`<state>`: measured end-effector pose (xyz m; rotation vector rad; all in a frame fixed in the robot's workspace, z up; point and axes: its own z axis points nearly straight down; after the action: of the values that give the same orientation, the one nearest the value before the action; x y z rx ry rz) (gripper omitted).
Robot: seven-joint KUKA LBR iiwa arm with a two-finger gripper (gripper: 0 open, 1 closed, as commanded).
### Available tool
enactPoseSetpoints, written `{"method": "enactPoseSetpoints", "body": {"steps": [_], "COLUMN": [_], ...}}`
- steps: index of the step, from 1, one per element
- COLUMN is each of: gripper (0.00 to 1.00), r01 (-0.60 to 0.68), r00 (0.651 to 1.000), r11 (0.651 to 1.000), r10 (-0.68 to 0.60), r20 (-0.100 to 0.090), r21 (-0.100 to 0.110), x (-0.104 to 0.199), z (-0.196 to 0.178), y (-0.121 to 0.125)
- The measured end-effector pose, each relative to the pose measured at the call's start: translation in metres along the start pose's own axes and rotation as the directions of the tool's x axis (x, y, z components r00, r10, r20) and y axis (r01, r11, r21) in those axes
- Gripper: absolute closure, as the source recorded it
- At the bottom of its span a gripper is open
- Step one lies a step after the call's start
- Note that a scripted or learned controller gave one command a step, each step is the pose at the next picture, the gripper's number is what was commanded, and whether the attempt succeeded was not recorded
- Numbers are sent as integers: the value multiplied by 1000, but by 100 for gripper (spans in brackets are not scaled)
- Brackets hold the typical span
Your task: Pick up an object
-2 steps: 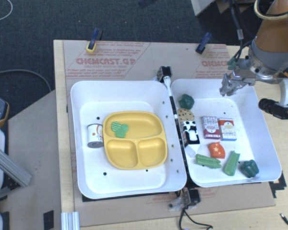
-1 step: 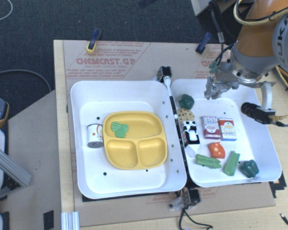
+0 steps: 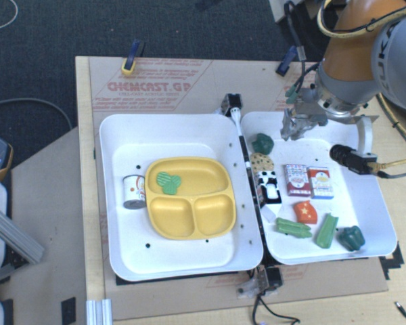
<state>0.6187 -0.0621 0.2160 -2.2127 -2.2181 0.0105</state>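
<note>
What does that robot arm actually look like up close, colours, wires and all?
The arm is a thick, rounded grey tube with a glossy orange band above the wrist. Below that sits a pale metal collar, and then a small grey metal gripper with two thin fingers. A yellow cable loops over the orange part, thin coloured wires run down beside the wrist, and a black cylinder with a cable sticks out alongside.

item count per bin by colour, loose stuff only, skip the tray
Left bin:
green: 1, green piece on yellow tray
grey/white: 1, small can
Right bin:
green: 4
red: 3
tan: 1
black-and-white: 1
Total: 11
</note>
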Motion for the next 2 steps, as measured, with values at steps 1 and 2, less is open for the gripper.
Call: {"method": "enactPoseSetpoints", "body": {"steps": [1,2], "gripper": [100,100], "r01": [-3,-1], "r00": [1000,1000], "r11": [1000,1000], "r10": [3,1], "r20": [1,1], "r21": [0,-8], "x": [-13,-10], "z": [5,-13], "y": [-1,-6]}}
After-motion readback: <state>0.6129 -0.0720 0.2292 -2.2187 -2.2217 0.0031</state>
